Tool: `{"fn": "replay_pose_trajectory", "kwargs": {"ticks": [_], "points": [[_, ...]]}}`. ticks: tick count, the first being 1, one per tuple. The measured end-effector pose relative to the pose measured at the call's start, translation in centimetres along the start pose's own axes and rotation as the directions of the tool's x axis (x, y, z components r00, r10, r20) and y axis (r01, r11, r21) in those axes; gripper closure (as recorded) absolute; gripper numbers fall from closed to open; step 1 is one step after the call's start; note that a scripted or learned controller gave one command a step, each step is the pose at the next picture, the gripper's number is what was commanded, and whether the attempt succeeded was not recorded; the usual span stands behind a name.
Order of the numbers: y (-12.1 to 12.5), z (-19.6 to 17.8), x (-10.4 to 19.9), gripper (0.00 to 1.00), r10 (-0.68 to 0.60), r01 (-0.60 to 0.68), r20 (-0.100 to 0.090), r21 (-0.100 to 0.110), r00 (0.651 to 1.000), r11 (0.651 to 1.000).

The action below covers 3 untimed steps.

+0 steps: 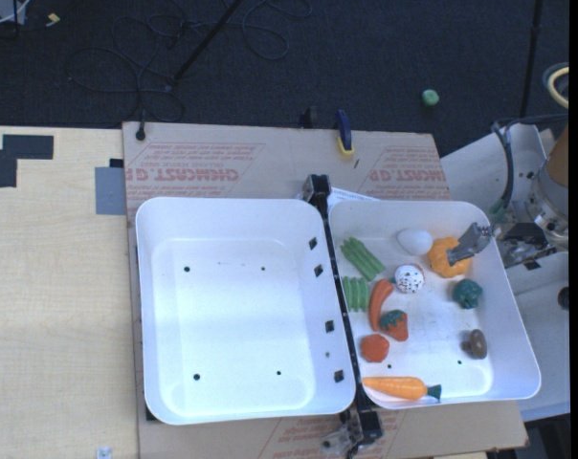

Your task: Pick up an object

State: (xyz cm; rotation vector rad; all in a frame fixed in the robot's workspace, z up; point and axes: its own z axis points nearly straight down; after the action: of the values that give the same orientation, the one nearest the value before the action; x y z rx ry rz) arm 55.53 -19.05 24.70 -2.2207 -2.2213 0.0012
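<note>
I see the gripper [471,240] at the far right part of the right bin [519,352], just over an orange-yellow object [446,258]. This object is rounded and a bit lumpy, orange with a more yellow top, like a small toy fruit or pepper. The grey fingertips touch its right upper side, but I cannot tell if the fingers are apart or together, because they look like one grey piece from here.

Left of the orange object lies a white egg shape [414,241], and nearer to me a white ball with dark spots [409,278]. A teal lump [467,294] is just near the orange object, on its near right side. Along the near wall lies a carrot [400,387]. Green bean pods [362,256] lie beside the divider. The left bin [155,352] stands beside the right one.
</note>
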Motion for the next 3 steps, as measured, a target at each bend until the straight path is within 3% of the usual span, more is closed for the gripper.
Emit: {"fn": "replay_pose_trajectory", "kwargs": {"ticks": [1, 2, 3], "points": [[0.0, -1.0, -0.1, 1.00, -0.001, 0.001, -0.001, 0.001, 1.000, 1.000], [2.0, 6.4, 4.9, 1.00, -0.004, 0.004, -0.004, 0.008, 1.000, 1.000], [1.4, 3.7, 16.7, 1.00, -0.012, 0.012, -0.006, 0.001, 1.000, 1.000]]}}
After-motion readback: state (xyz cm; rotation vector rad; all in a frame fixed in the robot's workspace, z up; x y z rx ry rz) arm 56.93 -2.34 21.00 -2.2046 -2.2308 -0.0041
